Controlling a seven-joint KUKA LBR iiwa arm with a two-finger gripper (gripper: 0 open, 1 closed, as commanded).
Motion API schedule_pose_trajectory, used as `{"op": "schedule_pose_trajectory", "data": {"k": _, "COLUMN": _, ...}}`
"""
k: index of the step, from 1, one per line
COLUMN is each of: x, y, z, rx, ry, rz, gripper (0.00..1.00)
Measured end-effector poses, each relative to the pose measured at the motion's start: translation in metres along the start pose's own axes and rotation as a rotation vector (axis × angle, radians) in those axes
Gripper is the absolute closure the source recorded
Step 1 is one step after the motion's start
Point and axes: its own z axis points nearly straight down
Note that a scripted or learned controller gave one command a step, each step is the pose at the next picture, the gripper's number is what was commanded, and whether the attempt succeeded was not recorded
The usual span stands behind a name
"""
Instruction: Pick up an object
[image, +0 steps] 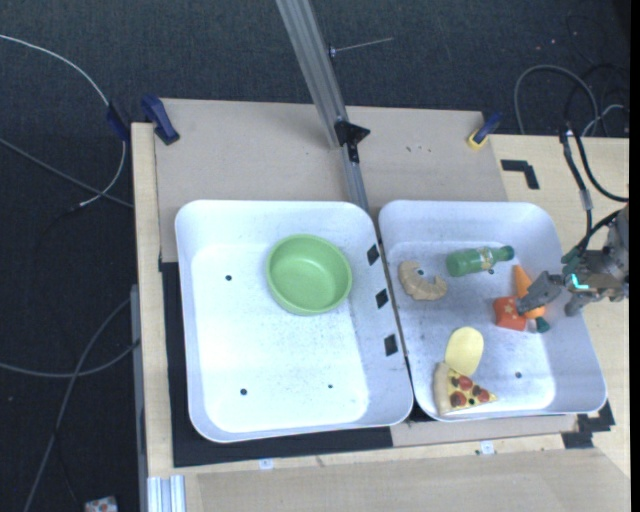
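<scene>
Orange toy (512, 312), probably light, stiff plastic best pinched across its narrow body, is lying in the right bin (570, 395) while the hand (545, 293) is hovering spread beside it.

1. Left bin (215, 390): white, finely speckled; holds a light green bowl (309, 273).
2. Right bin (575, 375): white.
3. Bottle (478, 261): green.
4. Bread-like piece (423, 282): tan.
5. Orange item (515, 305): orange with red.
6. Pizza slice (460, 390): yellow, red spots.
7. Rounded piece (464, 349): pale yellow.
8. Worktop (250, 150): light wood; blue clamp (158, 120) at corner.
</scene>
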Motion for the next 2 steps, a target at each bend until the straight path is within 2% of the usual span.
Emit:
{"op": "schedule_pose_trajectory", "data": {"k": 1, "x": 0.0, "y": 0.001, "z": -0.001, "rx": -0.003, "ry": -0.001, "rz": 0.0, "gripper": 0.0}}
{"op": "schedule_pose_trajectory", "data": {"k": 2, "x": -0.004, "y": -0.003, "z": 0.063, "rx": 0.006, "ry": 0.001, "rz": 0.001, "gripper": 0.0}}
